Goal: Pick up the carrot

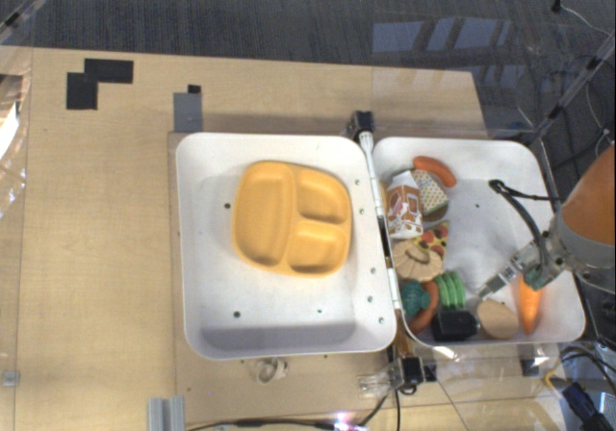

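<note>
camera view shows the carrot (pixel 529 306) near the right bin's (pixel 481 152) front right corner, just beside a tan disc (pixel 498 319). the jaws (pixel 534 270) sit right over its top end — whether wide or closed i cannot tell. to grasp well, i'd judge the arm should centre over the carrot's body and close across its width, clear of the wall. that bin also holds a carton (pixel 404 208), sausage (pixel 433 170) and green toys (pixel 449 289). the left bin (pixel 279 338) holds a yellow tray (pixel 292 217).
</note>
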Action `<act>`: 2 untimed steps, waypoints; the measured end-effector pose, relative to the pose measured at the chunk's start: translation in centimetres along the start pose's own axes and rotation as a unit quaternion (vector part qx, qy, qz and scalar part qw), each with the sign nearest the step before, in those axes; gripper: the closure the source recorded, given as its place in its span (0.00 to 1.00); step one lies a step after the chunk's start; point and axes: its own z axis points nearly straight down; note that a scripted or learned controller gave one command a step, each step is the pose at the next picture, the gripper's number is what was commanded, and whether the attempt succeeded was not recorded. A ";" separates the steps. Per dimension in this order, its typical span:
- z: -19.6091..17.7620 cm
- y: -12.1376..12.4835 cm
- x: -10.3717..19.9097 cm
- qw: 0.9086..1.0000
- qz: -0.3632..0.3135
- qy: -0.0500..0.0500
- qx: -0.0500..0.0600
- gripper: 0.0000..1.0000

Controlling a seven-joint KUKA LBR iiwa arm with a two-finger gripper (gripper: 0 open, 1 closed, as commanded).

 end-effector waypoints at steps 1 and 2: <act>-1.3 0.4 -0.1 1.000 -0.004 -0.003 -0.003 1.00; -8.1 7.4 5.0 0.993 0.116 0.004 0.002 1.00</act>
